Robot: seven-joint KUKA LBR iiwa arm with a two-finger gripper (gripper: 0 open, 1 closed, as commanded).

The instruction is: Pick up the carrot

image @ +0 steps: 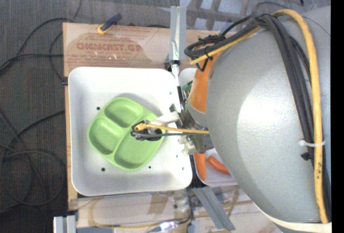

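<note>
Okay, starting at the far left: dark carpet with loose black cables (21,119) trailing across it. Next, a brown cardboard sheet (107,46) with red print lies under the bins, and a small yellow-and-blue clip (109,22) sits at its top edge. On to the left bin (86,173), white and shallow, and there's a green divided plate (119,134) lying flat in it, three compartments, turned at an angle to the bin's walls. Moving across, the gripper (181,119) hangs right over the wall between the two bins, beside the plate's right edge. Spread or pressed together? Can't tell from this angle, the wrist hardware blocks the view, and nothing can be seen pinched in it. Just beyond, the orange band (196,94) marks the wrist, and then the big grey arm (258,119) bulks over almost all of the right bin (200,177). And the carrot (217,164)? It's down in the right bin's near corner, an orange sliver lying flat, peeking out from under the arm, below the gripper and apart from it.
</note>
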